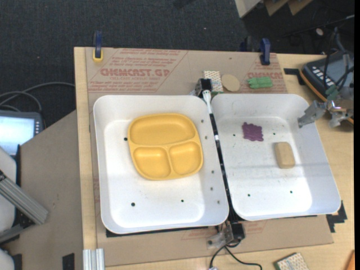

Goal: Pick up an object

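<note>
Tan block point(284, 154) lay in right bin point(320, 179), purple piece point(252, 131) near; claw point(313, 114) at far-right rim, state unclear. Approach block vert., centred.

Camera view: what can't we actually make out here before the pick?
- Claw: at the right bin's far right rim, small and blurred; most of the arm is cut off by the frame edge.
- Purple object: flat and too small to identify.
- Tan block: material unclear.
- Yellow divided plate hides the left bin's floor beneath it.
</note>
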